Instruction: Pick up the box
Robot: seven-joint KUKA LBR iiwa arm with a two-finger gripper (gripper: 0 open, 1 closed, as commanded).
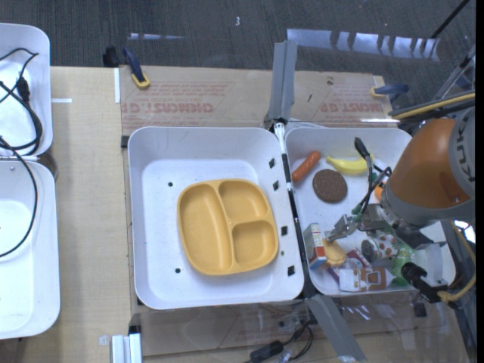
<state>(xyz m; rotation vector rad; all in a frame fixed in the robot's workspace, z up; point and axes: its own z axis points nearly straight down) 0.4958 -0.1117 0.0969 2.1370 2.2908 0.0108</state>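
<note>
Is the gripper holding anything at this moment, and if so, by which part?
Cannot be told. The gripper sits low over the clutter in the right bin, near the box, but nothing is visibly between its fingers.

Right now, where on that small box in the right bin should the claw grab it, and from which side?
Probably from above, across the narrow sides of the box. It stands against the right bin's left wall, so a sideways approach from the left looks blocked, and toys crowd its right. The claw hovers just right of it, so a short move left would line it up.
</note>
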